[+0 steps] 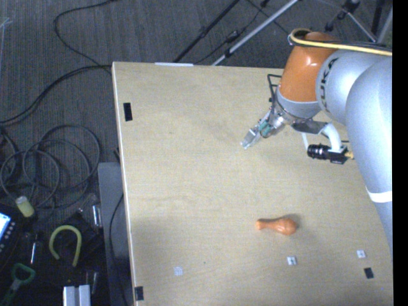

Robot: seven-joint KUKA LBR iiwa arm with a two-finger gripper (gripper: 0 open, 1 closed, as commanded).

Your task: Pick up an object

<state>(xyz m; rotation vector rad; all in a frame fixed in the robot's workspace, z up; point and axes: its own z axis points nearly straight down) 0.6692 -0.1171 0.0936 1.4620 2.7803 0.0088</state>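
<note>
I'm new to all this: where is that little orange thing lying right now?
The orange object lies on the tan surface, toward its lower right, well below the gripper.

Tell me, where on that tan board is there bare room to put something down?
Nearly everywhere. The board is bare along its left side, from the black tag down to the near edge, and across the middle between the gripper and the orange object. The upper right is crowded by the arm; small markers dot the near right corner.

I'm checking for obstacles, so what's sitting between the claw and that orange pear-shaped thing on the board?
Nothing. In the camera view, the stretch of tan board between the claw and the orange pear-shaped object is bare.
</note>
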